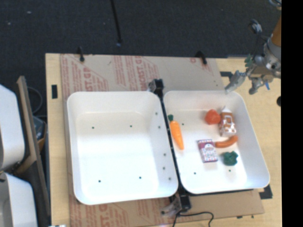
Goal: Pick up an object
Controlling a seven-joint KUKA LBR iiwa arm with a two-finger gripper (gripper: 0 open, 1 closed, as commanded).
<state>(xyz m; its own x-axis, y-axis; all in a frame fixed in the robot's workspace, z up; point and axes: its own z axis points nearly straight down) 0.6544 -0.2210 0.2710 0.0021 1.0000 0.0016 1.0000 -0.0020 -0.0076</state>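
The right bin (251,141) holds several small objects. An orange carrot (176,134) lies by its left wall. A red round item (212,117) and a small brown-and-white carton (227,122) sit at the back right. An orange sausage shape (226,142), a maroon box (207,151) and a green lump (230,158) lie nearer the front. My gripper (245,83) hangs above the bench just beyond the right bin's far right corner, open, with nothing between its fingers (234,82). It is well away from all the objects.
The left bin (85,126) sits beside the right one on a cardboard sheet (109,72). A black clip (156,85) stands at the far end of the seam between the bins. White furniture (9,141) stands at the left edge.
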